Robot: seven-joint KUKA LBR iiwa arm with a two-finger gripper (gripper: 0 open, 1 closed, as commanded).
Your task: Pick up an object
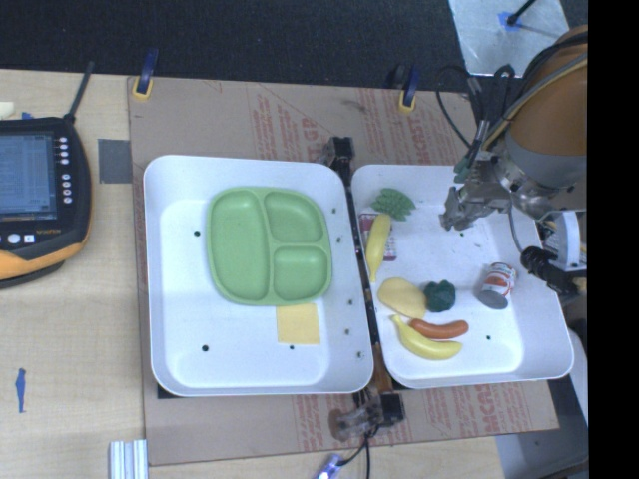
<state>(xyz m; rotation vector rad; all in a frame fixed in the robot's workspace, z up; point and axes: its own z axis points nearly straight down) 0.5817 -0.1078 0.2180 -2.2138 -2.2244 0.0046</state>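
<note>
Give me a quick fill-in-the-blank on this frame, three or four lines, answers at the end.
1. The green divided plate sits in the ____ bin.
2. The square slice of cheese lying just below the plate is ____ in colour.
3. The gripper hangs over the ____ bin.
4. The red sausage lies on top of the ____.

Missing words: left; yellow; right; banana
</note>
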